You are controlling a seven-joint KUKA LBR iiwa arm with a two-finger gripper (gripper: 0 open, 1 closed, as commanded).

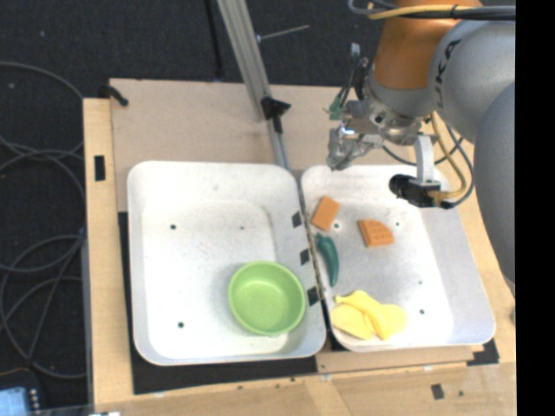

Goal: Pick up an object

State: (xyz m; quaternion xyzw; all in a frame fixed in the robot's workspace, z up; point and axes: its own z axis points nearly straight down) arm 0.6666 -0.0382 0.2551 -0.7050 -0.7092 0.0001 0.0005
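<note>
My gripper [340,157] hangs above the far left corner of the right bin [451,258], its tips close together with nothing between them. Below it in that bin lie an orange block [325,213] near the left wall, a second orange block [375,232] toward the middle, a dark green curved piece [328,259] along the left wall, and a yellow soft object [368,315] at the near edge. The orange block nearest the gripper sits a short way in front of it, apart from the tips.
A green bowl [266,296] sits in the near right corner of the left bin [173,232]. A slanted metal pole [251,68] rises behind the bins. A black cable clip [416,189] hangs off the arm over the right bin.
</note>
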